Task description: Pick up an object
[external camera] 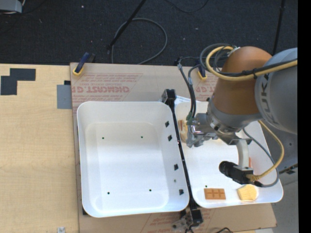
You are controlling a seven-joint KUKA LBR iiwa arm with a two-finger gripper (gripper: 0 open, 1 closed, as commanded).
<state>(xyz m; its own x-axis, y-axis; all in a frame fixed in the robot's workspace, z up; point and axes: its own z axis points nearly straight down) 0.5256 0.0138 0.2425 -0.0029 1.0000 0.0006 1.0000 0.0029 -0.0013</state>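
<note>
My gripper (196, 133) hangs low over the far left part of the right bin (212, 160), close to the divider between the bins. A small tan object (182, 125) lies just left of it by the bin wall, partly hidden by the gripper. A brown waffle-like square (214, 193) lies at the bin's near edge. A yellow chunk (248, 192) sits just right of the square. The arm's wrist hides the middle and far part of this bin.
The left bin (92, 130) sits beside the right one, with a black clip strip (175, 144) along their shared wall. Both rest on a cardboard sheet (121, 81). The grey and orange arm (243, 86) covers the right bin's far right.
</note>
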